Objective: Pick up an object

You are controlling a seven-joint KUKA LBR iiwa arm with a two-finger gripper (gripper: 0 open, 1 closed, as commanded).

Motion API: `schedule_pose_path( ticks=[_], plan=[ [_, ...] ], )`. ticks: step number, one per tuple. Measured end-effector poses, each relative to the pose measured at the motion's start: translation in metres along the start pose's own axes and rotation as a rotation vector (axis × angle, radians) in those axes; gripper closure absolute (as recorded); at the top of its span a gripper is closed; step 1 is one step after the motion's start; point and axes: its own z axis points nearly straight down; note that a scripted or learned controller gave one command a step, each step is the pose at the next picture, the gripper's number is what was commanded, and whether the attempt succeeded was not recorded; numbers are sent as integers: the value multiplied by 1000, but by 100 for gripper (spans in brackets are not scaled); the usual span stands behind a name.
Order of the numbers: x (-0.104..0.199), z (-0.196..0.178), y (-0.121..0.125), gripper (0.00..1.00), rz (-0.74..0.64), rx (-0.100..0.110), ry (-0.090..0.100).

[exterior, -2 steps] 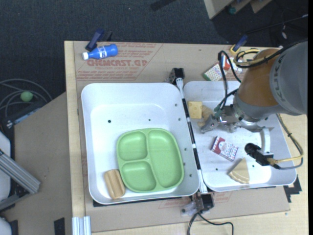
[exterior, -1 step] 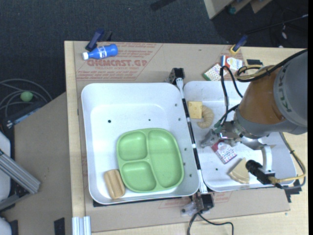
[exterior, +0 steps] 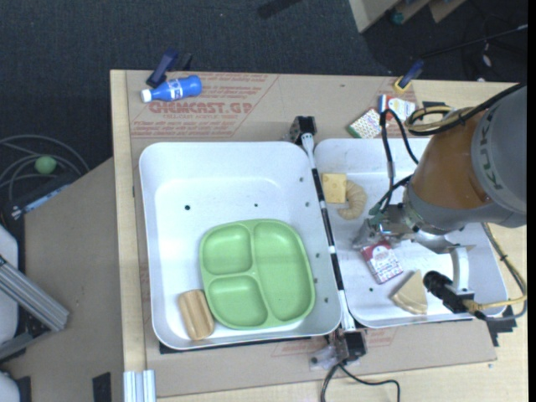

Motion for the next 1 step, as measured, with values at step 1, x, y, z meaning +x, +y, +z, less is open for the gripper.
schedule_pose_path(
  ticks=[1],
  plan=[
    [55, -91, 28, 100, -3, -2, 0]
  ],
)
